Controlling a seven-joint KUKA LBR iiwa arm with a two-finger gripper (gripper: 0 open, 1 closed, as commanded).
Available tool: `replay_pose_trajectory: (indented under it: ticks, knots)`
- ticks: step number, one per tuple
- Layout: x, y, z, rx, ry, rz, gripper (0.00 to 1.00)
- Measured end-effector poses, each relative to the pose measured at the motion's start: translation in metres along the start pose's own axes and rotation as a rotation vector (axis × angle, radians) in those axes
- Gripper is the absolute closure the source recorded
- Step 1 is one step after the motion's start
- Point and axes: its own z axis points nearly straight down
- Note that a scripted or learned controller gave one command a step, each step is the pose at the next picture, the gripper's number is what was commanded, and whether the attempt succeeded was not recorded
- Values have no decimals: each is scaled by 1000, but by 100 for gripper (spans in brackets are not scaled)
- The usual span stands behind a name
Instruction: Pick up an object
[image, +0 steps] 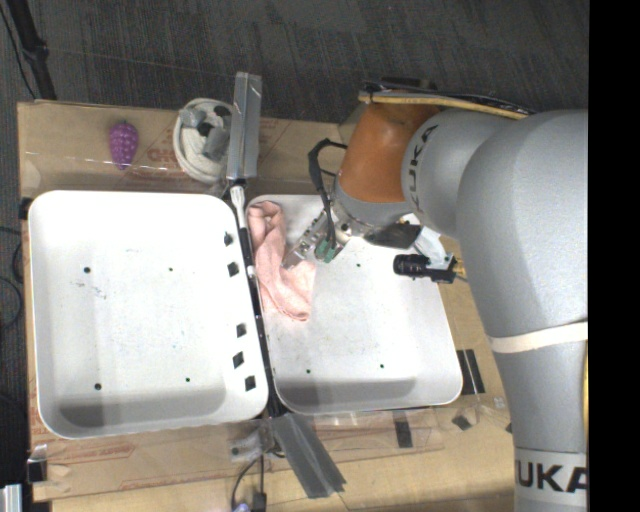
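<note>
Grey arm (520, 250) bulks closest to lens, orange band (375, 160) above wrist, reaching down into right bin (380, 345). Pink cloth (278, 265) is the task's thing: crumpled along the right bin's left wall, hard against the divider to left bin (130, 310). Pincer (312, 246) sits just right of the cloth, tips at or touching its right edge; cannot tell if it's open or closed, nothing visibly gripped. Step looks like approach/descent onto cloth, grasp not yet done. Next move probably needs tips shifted slightly left over the cloth bulk, pressed down, closed, then lifted; risk of pinching only an edge and slipping. Beyond the right bin's far-left corner on the worktop (90, 130): white cable coil (203, 140), purple grape-like toy (123, 143) further left
</note>
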Motion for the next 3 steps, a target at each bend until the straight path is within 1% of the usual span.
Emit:
replay_pose_trajectory:
  ticks: [1, 2, 3]
  knots:
    - [8, 0, -68, -2, -1, 260, 100]
    - [2, -26, -2, 1, 3, 255, 100]
    - [25, 46, -93, -1, 0, 184, 100]
